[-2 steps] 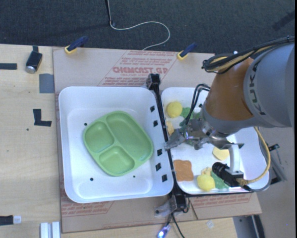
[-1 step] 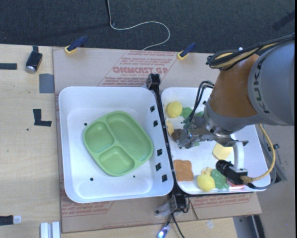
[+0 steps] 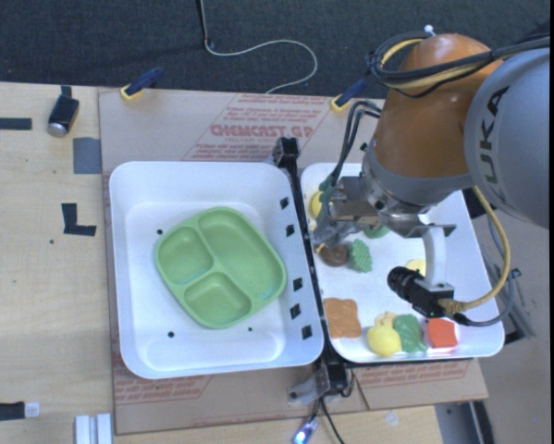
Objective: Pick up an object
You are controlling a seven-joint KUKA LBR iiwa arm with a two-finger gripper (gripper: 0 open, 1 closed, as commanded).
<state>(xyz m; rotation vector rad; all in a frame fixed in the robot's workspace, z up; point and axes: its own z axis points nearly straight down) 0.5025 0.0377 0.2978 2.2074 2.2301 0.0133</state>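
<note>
The arm reaches over the right bin (image 3: 480,340), and my gripper (image 3: 336,232) hangs low near that bin's left side. Just under and beside it lie a brown round piece (image 3: 333,255) and a green broccoli-like piece (image 3: 361,255). Along the bin's front edge sit an orange-brown toast-like slab (image 3: 341,318), a yellow fruit (image 3: 384,338), a green item (image 3: 409,332) and a red-orange block (image 3: 442,333). A yellow bit (image 3: 315,203) shows by the bin's left wall. The arm's body hides much of the bin's back half.
The left bin (image 3: 138,248) holds a green divided plate (image 3: 219,265), lying tilted in its middle. A black divider (image 3: 297,239) runs between the bins. Cables loop off the wrist at the right, over the right bin's edge (image 3: 487,285).
</note>
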